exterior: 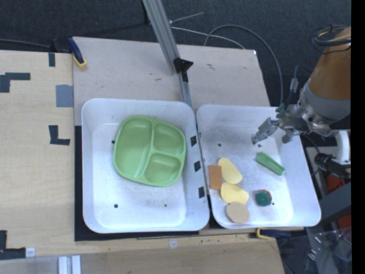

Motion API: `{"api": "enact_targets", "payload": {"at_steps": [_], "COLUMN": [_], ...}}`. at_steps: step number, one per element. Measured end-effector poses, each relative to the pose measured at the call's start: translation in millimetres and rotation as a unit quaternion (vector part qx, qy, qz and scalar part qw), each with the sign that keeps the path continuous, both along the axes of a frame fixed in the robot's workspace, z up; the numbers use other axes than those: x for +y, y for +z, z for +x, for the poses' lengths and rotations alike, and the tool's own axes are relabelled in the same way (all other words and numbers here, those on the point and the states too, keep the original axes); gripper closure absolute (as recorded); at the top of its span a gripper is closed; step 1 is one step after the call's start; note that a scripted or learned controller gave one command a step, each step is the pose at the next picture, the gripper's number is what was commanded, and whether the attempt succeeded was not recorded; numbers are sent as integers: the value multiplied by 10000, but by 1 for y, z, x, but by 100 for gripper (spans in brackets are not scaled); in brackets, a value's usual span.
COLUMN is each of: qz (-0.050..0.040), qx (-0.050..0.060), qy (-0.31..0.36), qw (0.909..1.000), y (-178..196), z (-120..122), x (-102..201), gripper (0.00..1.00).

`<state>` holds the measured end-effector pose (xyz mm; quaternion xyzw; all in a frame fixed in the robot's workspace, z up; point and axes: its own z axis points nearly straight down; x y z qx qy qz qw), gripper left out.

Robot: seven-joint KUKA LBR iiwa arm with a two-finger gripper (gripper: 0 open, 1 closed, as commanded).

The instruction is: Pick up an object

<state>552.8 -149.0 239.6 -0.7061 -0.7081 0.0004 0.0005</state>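
The right bin [231,127] holds several small items. A green bar [269,163] lies on a slant near its right side. Two yellow pieces [230,170] [234,194] sit by an orange block [215,177], with a tan disc [238,212] at the front. A small teal round piece [263,197] lies at the front right. My gripper [274,133] hangs over the bin's far right part, just above and behind the green bar. Its fingers [263,132] are spread open with nothing between them.
The left bin [97,201] holds a green divided plate [150,150]. A grey metal bar [162,27] runs down to the seam between the bins. Cables [268,50] loop behind the right bin. The arm's body [331,79] fills the right edge.
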Motion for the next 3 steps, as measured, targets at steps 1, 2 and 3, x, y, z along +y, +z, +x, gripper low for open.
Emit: {"api": "enact_targets", "payload": {"at_steps": [1, 2, 3], "qz": [1, 1, 6], "qx": [2, 24, 36], "qy": [-1, -7, -4], "qw": [10000, 10000, 10000], "y": [0, -47, -100], "z": [0, 2, -7], "x": [0, 8, 16], "gripper": [0, 0, 0]}}
